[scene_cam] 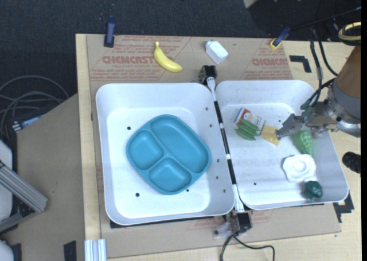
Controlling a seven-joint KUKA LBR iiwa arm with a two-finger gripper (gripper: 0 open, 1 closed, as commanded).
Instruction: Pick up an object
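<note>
We take the right bin (261,90) as our landmark and work down in size from there. Left of it sits the left bin (114,110), which carries a blue tray (166,154) with three compartments. Beyond the right bin's far edge, on the cardboard, lie a banana (166,59) and a small white block (217,51).

The arm (350,90) reaches in over the right bin's right wall, and the gripper (289,125) hangs above the bin's middle, slightly right of centre. We cannot tell how far its fingers are parted, and nothing shows between them.

Inside the right bin, a white lid-like piece (298,168) lies near the right wall, toward the front. A leafy green toy (304,141) lies just beside the gripper, on its front-right side. A red-and-green packet (248,123) lies left of centre, its long axis running slantwise from far-left to near-right. A dark green lump (312,190) sits in the front-right corner.

The smallest thing matters most: a yellow wedge (269,134) (cheese, perhaps) lies just left of the gripper tip, toward the packet, nearly touching it. We judge it the likeliest target, so the move turns on a short shift leftward and down.
</note>
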